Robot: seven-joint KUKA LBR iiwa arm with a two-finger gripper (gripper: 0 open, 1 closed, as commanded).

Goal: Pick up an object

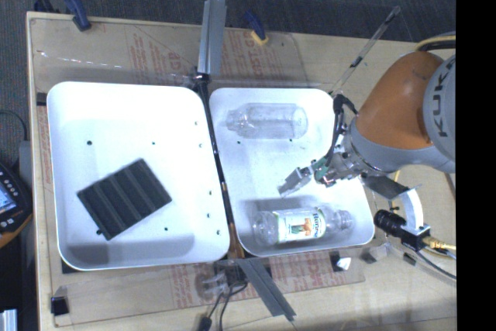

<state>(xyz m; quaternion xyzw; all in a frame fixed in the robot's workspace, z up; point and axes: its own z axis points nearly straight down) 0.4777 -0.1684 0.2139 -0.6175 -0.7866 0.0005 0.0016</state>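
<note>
The right bin [232,167] holds two clear plastic bottles. One bottle without a label [266,121] lies near the bin's far wall. A second bottle with a green and white label [302,225] lies along the near wall. My gripper [296,180] hangs over the middle of this bin, between the two bottles and just above the labelled one, reaching in from the right. Nothing shows between its fingers. A dark ribbed rectangular pad [124,198] lies tilted in the left bin [70,101].
The grey and orange arm [395,124] covers the right bin's right edge. A metal divider bar [211,35] stands between the bins at the back, and blue clamps [77,10] sit on the bench's far edge. Cables run at the lower right.
</note>
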